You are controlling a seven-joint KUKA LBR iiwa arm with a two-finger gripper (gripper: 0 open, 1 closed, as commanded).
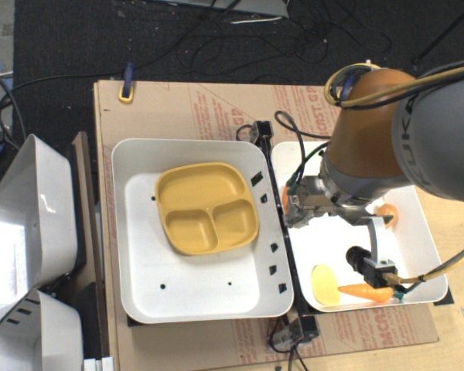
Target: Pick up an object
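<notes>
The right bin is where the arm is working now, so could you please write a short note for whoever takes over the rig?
Gripper: low over the right bin's left side; its state can't be judged.
Right bin: orange carrot and pale yellow piece near the front edge, a small orange item beside the arm.
Left bin: yellow divided plate.
Done: no pick visible.
Left: grasp and lift one object.

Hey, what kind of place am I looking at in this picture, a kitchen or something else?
Most likely a robotics lab, not a kitchen. A grey arm reaches over two white bins set on a cardboard-covered bench, loose cables trail across the dark floor, and the yellow divided plate looks like a toy.
</notes>
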